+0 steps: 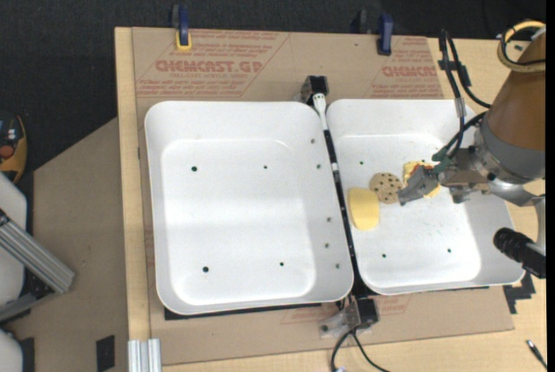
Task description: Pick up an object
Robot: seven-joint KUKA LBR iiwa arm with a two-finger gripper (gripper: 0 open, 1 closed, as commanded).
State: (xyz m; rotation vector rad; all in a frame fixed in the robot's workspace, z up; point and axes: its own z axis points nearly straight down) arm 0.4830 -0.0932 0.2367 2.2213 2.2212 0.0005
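Gripper low over small objects in the right-hand bin

Objects for the pick lie in the right bin point(468, 270), toward its nine-o'clock side: a pale yellow piece point(364, 209), a tan disc with dark dots point(385, 183) just at its one o'clock, and a yellow-and-dark item point(416, 167) at about three o'clock of the disc. The gripper point(414, 186) sits right over this cluster, close beside the disc and the yellow-and-dark item; whether its tips are spread or closed cannot be told, since the tool head blurs into the objects beneath it.

The arm point(519, 123) comes in from three o'clock. The left bin point(156, 188) lies at nine o'clock, across the dark divider rail point(332, 171).

To do this step well, I judge the tool should settle on one object, centre it between the tips, descend squarely to the bin floor, and close fully before lifting. The disc looks flat and thin, so it may slip; the thicker yellow piece seems the easier target.
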